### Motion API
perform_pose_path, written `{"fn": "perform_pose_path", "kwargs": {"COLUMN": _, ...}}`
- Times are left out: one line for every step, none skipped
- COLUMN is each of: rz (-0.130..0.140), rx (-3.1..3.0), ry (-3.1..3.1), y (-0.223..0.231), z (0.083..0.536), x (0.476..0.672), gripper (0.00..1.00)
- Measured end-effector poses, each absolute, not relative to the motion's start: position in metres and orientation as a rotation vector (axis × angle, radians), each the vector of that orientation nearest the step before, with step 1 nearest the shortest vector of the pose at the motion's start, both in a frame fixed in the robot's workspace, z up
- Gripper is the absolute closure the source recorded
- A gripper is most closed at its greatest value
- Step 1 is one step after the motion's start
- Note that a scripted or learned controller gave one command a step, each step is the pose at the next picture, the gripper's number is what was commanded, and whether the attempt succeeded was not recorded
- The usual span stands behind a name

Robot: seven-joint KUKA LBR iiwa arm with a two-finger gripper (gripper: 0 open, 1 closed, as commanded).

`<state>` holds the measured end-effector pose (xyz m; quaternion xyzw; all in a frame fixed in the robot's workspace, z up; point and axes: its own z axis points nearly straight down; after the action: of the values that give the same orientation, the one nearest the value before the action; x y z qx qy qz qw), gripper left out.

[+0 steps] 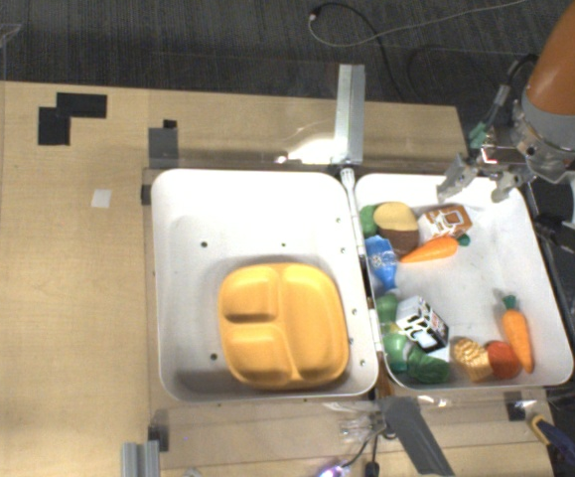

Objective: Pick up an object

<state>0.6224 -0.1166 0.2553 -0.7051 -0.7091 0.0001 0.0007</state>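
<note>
My gripper (482,181) hangs over the far edge of the right bin (486,266), its two fingers spread open with nothing between them. Just below it lie a small brown-and-white carton (448,220), a carrot (431,250) and a tan-and-brown potato-like piece (396,224). A second carrot (516,333) lies near the bin's right side. Along the near edge sit a black-and-white patterned item (423,325), green vegetables (411,361), a golden piece (471,358) and a red piece (502,358). A blue packet (380,261) rests against the divider.
The left bin (198,217) bears a yellow divided tray (282,323) toward its near right. A metal post (351,112) rises behind the seam between the bins. A cable (386,33) runs across the dark floor behind the bench.
</note>
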Motion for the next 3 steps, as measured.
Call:
{"fn": "perform_pose_path", "kwargs": {"rz": 0.002, "rx": -2.100, "ry": -2.333, "y": -0.083, "z": 0.149, "x": 0.590, "gripper": 0.00}}
{"fn": "perform_pose_path", "kwargs": {"rz": -0.027, "rx": -2.165, "ry": -2.306, "y": -0.103, "z": 0.110, "x": 0.615, "gripper": 0.00}}
{"fn": "perform_pose_path", "kwargs": {"rz": -0.004, "rx": -2.083, "ry": -2.385, "y": -0.099, "z": 0.103, "x": 0.628, "gripper": 0.00}}
